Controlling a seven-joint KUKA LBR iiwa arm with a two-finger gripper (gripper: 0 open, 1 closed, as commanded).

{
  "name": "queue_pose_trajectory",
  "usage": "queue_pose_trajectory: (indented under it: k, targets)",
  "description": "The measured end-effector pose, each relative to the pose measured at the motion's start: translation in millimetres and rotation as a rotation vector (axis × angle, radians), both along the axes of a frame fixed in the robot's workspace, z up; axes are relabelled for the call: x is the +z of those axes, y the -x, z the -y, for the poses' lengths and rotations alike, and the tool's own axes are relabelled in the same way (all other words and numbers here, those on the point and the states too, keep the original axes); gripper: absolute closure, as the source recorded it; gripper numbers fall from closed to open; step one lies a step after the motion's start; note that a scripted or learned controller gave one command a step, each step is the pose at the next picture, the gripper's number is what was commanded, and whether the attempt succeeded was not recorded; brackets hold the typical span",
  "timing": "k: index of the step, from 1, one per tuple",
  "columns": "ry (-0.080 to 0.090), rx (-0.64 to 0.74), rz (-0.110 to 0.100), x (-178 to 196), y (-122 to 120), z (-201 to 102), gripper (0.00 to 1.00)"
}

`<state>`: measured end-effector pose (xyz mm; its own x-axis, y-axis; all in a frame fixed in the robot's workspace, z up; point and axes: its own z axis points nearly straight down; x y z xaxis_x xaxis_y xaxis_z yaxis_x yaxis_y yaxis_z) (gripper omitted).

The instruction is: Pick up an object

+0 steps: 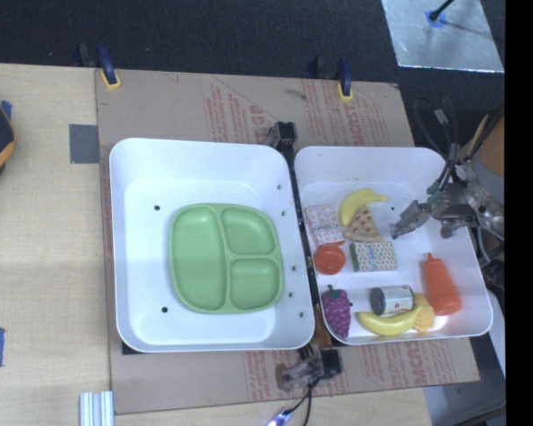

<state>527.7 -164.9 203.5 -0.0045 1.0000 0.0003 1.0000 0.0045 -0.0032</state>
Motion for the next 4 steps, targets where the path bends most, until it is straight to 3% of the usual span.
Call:
queue_pose_trajectory:
  k: [1, 2, 3, 4]
  targets:
    - [0.0, 0.002, -0.002, -72, -29, -47, 0.0]
    - [0.001, 0.0, 0.0, -112, -84, -43, 0.0]
    - [0.0, 0.0, 0.002, -111, -100, -42, 0.0]
    - [0.015, -0.005, 0.008, -109, -93, -54, 0.0]
